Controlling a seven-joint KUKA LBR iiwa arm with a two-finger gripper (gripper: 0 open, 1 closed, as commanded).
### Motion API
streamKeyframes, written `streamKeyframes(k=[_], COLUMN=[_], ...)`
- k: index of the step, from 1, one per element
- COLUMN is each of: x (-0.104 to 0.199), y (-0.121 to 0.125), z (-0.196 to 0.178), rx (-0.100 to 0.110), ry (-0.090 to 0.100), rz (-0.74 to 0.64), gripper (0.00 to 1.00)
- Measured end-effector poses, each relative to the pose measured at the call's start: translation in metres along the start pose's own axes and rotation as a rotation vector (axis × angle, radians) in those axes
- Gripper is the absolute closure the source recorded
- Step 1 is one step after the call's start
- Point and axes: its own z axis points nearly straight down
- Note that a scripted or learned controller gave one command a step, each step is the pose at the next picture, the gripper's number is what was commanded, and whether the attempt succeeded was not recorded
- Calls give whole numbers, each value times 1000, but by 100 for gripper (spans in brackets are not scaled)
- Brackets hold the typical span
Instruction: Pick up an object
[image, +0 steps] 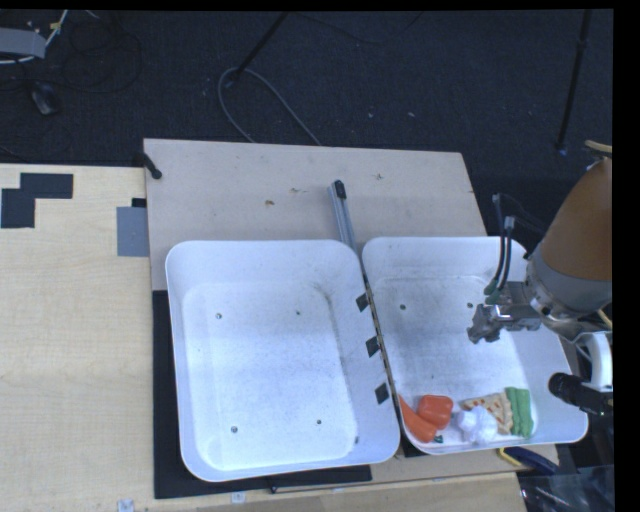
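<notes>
Two shallow white plastic bins are seen side by side on a pale board. The left bin, smooth-walled with rounded corners and a faintly speckled floor, lies at the centre of the frame. The right bin is set tight against it, and small black clips are spotted along the shared edge.

The grey metal two-finger gripper is found over the right half of the right bin, beneath the rounded orange-banded arm that enters from the right edge. Whether the gripper is open or closed cannot be told; it is too small and dark to be read, and nothing can be made out in it.

The objects are crowded along the lower edge of the right bin. A glossy orange-red rounded object is lying at the lower left, a crumpled white lump just beside it, a tan textured flat piece next, and a green ribbed strip by the lower right wall. They are well apart from the gripper, which is placed above them in the frame.

Plenty of bare floor is left across the upper part of the right bin.
</notes>
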Motion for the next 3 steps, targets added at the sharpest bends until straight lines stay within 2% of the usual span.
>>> streamKeyframes(k=[1, 2, 3], x=[0, 58, 117], y=[1, 0, -4], z=[-52, -55, -42], rx=[-1, 3, 5], ry=[0, 1, 2], rz=[0, -4, -4], gripper=[100, 100, 100])
